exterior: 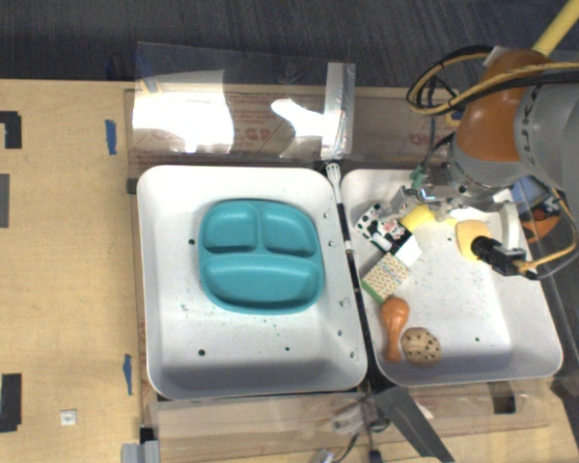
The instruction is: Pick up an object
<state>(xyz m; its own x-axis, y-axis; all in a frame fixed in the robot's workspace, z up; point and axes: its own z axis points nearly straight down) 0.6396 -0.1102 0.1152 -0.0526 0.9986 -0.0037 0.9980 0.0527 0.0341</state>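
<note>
White plastic made up two shallow bins side by side on the table (pixel 48 258), and the divider (pixel 345 249) where their rims met serves as the landmark. Left of the divider, the left bin (pixel 174 345) carried one teal sectioned plate (pixel 261 256) with three compartments; bare white floor ran all round the plate, widest toward the near rim. Right of the divider, the right bin (pixel 521 336) held a cluster close against that shared edge: one black-and-white patterned piece (pixel 371 224), one small white block (pixel 405 252), one checked greenish packet (pixel 386 276), one orange pear-shaped toy (pixel 395 317) and one speckled tan ball (pixel 420 345) touching it near the front rim. Two yellow pieces lay farther from the divider, one (pixel 417 217) under the arm's end and one (pixel 470 234) beyond it. The bin's far right floor and near right corner lay open. The grey arm (pixel 550 133) with its orange band reached over the back right corner, and the hand (pixel 442 193) sat low above the first yellow piece; whether it was wide, narrow or holding anything could not be told.
</note>
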